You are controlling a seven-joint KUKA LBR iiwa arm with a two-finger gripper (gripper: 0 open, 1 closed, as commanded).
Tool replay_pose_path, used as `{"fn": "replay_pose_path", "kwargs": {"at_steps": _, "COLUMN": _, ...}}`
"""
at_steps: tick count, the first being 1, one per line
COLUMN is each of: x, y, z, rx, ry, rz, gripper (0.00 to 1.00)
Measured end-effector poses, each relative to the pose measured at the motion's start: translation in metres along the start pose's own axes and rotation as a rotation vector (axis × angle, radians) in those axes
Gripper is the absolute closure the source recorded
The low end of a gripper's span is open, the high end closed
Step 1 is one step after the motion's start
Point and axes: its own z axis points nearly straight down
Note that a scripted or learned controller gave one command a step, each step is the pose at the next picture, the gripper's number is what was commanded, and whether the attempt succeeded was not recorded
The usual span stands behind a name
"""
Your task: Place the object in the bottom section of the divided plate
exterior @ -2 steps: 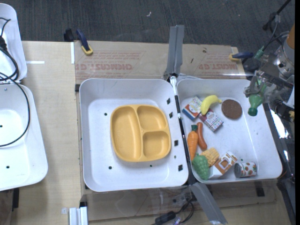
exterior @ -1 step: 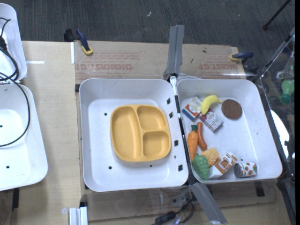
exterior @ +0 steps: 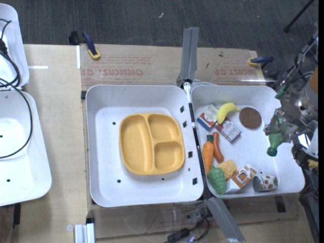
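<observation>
my gripper (exterior: 281, 128) hangs over the right bin's (exterior: 253, 92) right edge, fingers closed on a green bottle (exterior: 274, 144) hanging neck-up, and the yellow divided plate (exterior: 151, 143) lies well apart to its left, its bottom section nearest the camera.

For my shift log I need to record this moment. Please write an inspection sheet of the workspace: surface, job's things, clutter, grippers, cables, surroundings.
Surface: wooden bench bearing the left bin and the right bin.
Job's things: yellow divided plate in the left bin, sections bare; green bottle between the fingers of the gripper, over the right bin.
Clutter: in the right bin, banana, brown disc, carrot, corn, can, small boxes.
Grippers: shut on the green bottle.
Cables: black cable over the white tub at left.
Surroundings: dark carpet, clamps on the bench edge.
</observation>
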Motion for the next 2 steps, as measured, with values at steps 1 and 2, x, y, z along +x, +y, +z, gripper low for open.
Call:
{"fn": "replay_pose_path", "kwargs": {"at_steps": 1, "x": 0.065, "y": -0.024, "z": 0.057, "rx": 0.0, "ry": -0.001, "rz": -0.035, "gripper": 1.0}}
{"fn": "replay_pose_path", "kwargs": {"at_steps": 2, "x": 0.123, "y": -0.054, "z": 0.052, "rx": -0.001, "ry": -0.001, "rz": -0.259, "gripper": 1.0}}
